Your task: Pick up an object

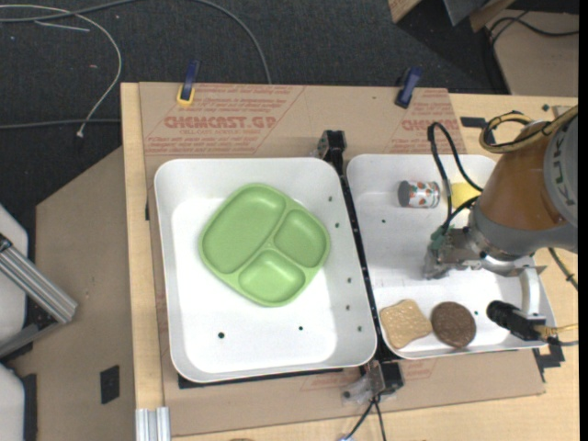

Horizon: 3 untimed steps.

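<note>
- Your grey arm (528, 186) with its orange band reaches over the right white bin (395, 177); its gripper (447, 257) is down near the bin floor.
- You cannot tell the gripper's state from here.
- A tan square cracker (405, 322) and a brown round cookie (454, 324) sit by the near wall; a small silver can (418, 194) lies toward the far wall.
- The green sectioned plastic plate (265, 243) rests in the left white bin (184, 338).

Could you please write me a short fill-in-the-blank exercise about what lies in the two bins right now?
1. The green divided plate lies in the ____ bin.
2. The plate has ____ compartments.
3. The tan slice of bread and the brown round cookie lie along the near edge of the ____ bin.
4. The end effector is over the ____ bin.

Missing words: left; three; right; right
</note>
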{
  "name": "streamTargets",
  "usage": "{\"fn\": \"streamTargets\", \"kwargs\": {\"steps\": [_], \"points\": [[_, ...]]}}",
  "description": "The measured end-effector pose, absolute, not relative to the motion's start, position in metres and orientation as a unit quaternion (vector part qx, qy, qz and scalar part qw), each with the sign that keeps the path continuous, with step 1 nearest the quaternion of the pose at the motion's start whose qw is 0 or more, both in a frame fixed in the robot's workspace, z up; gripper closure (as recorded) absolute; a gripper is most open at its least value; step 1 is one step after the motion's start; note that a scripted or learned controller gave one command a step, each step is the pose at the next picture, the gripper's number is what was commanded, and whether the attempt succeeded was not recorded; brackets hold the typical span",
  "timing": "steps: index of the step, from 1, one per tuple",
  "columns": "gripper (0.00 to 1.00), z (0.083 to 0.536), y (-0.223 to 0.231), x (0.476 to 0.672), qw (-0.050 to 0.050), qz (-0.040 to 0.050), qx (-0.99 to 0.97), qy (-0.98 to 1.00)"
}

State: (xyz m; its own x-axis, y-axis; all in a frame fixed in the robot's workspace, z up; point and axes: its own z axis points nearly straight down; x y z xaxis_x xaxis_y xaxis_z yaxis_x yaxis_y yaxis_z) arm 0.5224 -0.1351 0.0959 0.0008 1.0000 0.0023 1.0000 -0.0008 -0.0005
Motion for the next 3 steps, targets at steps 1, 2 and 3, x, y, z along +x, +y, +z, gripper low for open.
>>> {"fn": "streamTargets", "kwargs": {"steps": [1,2,3], "points": [[1.0,0.14,-0.13,0.525,-0.002,-0.0012,-0.707,-0.708],[1.0,0.187,-0.123,0.524,-0.002,-0.0017,-0.706,-0.708],[1.0,0.251,-0.124,0.526,-0.003,-0.002,-0.707,-0.708]]}}
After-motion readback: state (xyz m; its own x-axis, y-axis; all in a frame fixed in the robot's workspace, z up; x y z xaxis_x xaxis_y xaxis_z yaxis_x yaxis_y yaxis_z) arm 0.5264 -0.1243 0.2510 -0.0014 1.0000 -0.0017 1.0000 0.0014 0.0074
